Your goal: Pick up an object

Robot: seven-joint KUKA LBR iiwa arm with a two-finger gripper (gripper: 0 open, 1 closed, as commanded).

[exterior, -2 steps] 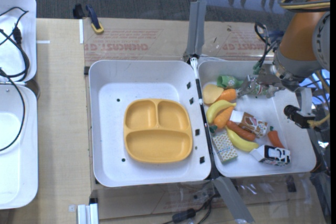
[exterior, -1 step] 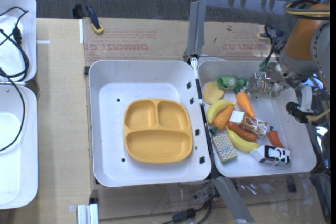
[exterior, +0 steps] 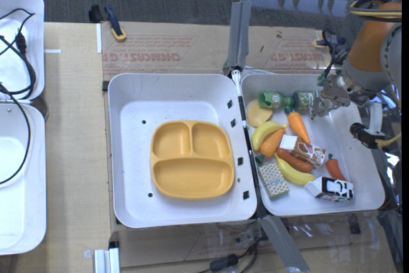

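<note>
— Hovering over the right white bin (exterior: 367, 185), the grey two-finger gripper (exterior: 327, 103) hung near a small green bottle (exterior: 303, 99); whether it was parted, I couldn't tell.
— And the bottle?
— It lay on its side by an orange toy carrot (exterior: 298, 126). A yellow sectioned plastic plate (exterior: 192, 158) sat in the left bin (exterior: 128, 137).
</note>
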